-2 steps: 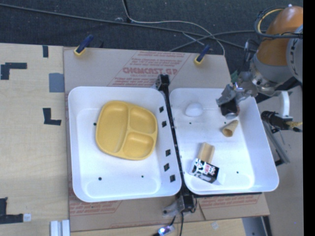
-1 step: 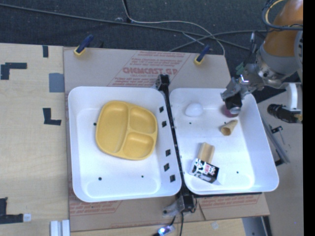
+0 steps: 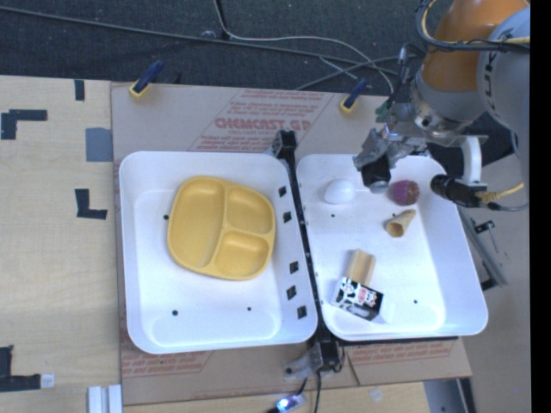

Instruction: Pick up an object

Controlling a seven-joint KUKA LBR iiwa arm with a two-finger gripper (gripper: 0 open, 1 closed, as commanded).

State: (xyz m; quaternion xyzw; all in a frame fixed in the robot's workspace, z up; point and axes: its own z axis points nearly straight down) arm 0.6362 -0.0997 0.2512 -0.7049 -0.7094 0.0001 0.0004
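**Ana:** Gripper (image 3: 376, 172) first: where is it, and why there?

**Ben:** It hangs over the far side of the right bin (image 3: 461, 256), between the white ball (image 3: 338, 191) and the purple ball (image 3: 404, 192). My guess is that it is lining up on one of those two, since both lie just beside it. I see nothing between its fingers, so it carries nothing; whether it is wide or narrow I cannot tell from this angle.

**Ana:** So which thing is the task's?

**Ben:** Any object will do. The nearest candidates are those two balls at the far end of the right bin. A cone (image 3: 399, 223) lies a little nearer, right of centre. A tan block (image 3: 360, 266) sits nearer still, touching a black-and-white pack (image 3: 358, 298) at the near side.

**Ana:** And the left bin (image 3: 142, 256)?

**Ben:** One thing in it: a yellow tray (image 3: 221, 227) with three compartments, lying flat around the middle, nothing in it.

**Ana:** Why two bins side by side?

**Ben:** Probably so picks go from one to the other. Black clips (image 3: 294, 231) join them along the shared edge, and they rest on cardboard (image 3: 258, 119) on the worktop (image 3: 52, 231).
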